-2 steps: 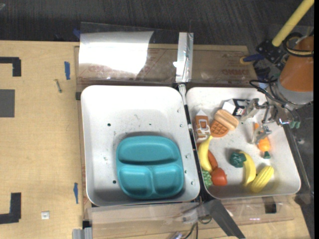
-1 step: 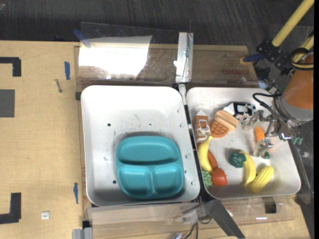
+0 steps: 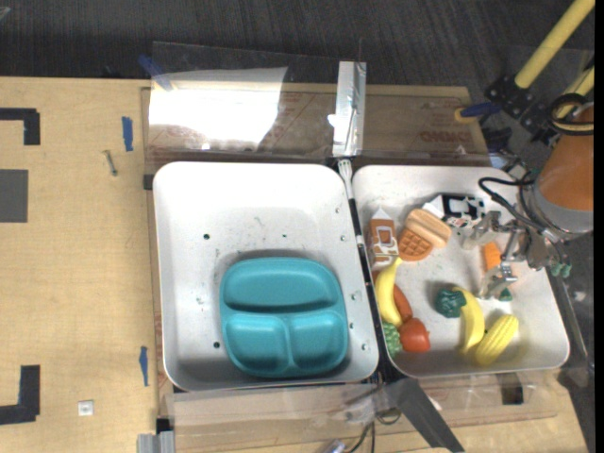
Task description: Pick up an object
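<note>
The right bin (image 3: 543, 300) holds several toy foods. Among them are a waffle (image 3: 423, 234), a small carton (image 3: 381, 238), a long banana (image 3: 385, 287), a red tomato (image 3: 413, 336) and a green broccoli piece (image 3: 450, 301). A second banana (image 3: 470, 322) and a yellow corn-like piece (image 3: 498, 339) lie near the front. My gripper (image 3: 500, 279) hangs low over the right side of this bin, just above the broccoli and the yellow pieces. A small orange piece (image 3: 491, 255) sits right beside its metal parts. I cannot tell whether that piece is touching the gripper.
In the left bin (image 3: 179, 206) a teal divided tray (image 3: 283, 315) lies toward the front. A black-and-white object (image 3: 460, 206) sits at the back of the right bin. The arm's orange band (image 3: 574, 173) and cables hang over that bin's right wall. A yellow pole (image 3: 557, 31) stands at the back right.
</note>
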`<state>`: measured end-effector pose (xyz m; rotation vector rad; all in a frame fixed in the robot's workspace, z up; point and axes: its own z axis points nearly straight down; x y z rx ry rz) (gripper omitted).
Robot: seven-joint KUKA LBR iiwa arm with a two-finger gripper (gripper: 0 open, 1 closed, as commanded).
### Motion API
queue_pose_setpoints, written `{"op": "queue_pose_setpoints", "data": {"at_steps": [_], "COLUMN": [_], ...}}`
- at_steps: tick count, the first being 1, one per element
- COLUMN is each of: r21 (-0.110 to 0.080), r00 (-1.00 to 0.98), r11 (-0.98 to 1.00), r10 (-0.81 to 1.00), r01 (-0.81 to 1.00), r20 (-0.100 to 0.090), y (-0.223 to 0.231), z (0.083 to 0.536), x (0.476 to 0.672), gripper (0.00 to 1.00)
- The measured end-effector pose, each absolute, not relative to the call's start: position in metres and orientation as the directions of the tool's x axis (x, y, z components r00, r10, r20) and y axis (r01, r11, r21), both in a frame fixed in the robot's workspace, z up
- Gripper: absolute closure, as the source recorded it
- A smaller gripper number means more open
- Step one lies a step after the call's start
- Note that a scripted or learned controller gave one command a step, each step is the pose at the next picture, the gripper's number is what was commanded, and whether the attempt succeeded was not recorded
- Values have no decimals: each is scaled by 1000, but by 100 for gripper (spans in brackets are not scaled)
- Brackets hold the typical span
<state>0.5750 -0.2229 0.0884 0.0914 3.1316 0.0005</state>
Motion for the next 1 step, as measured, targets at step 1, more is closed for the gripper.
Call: {"op": "queue_pose_setpoints", "data": {"at_steps": [1], "r21": [1], "r00": [-991], "r11": [991], "r10": [132], "r01": [132], "r20": [-9], "y": [-223], "z": [88], "x": [575], "gripper": [0]}}
